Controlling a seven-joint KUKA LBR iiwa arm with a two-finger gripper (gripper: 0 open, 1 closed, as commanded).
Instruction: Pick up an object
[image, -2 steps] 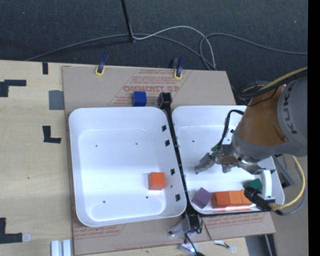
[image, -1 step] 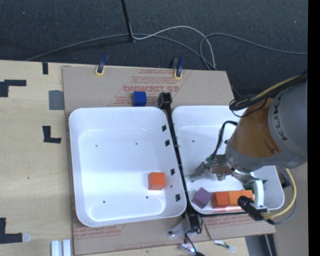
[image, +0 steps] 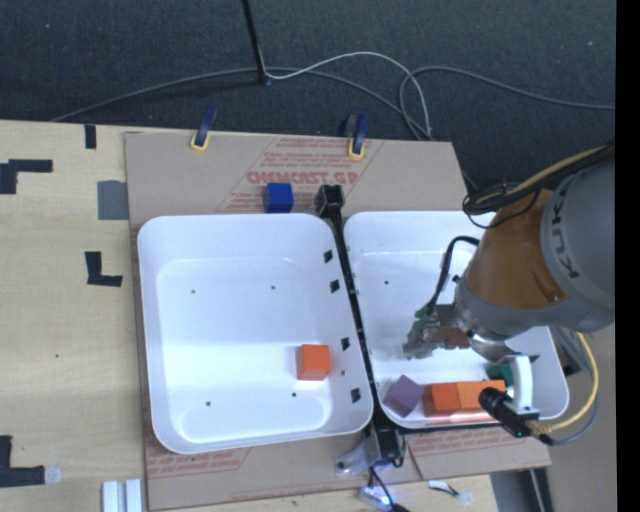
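Observation:
An orange cube (image: 314, 361) lies in the left bin (image: 180, 250), toward its lower right. In the right bin (image: 395, 240) a purple block (image: 404, 395) rests near the front edge, with an orange block (image: 448, 399) right beside it and a green piece (image: 498, 373) partly hidden under the arm. My gripper (image: 424, 338) hangs low over the right bin's middle, just above and slightly right of the purple block. Nothing shows between its tips.
A small blue cube (image: 279, 196) sits on the cardboard behind the bins. Black clips (image: 330, 200) run along the divider between the bins. Cables trail across the dark floor at the back. The arm's body covers the right bin's right side.

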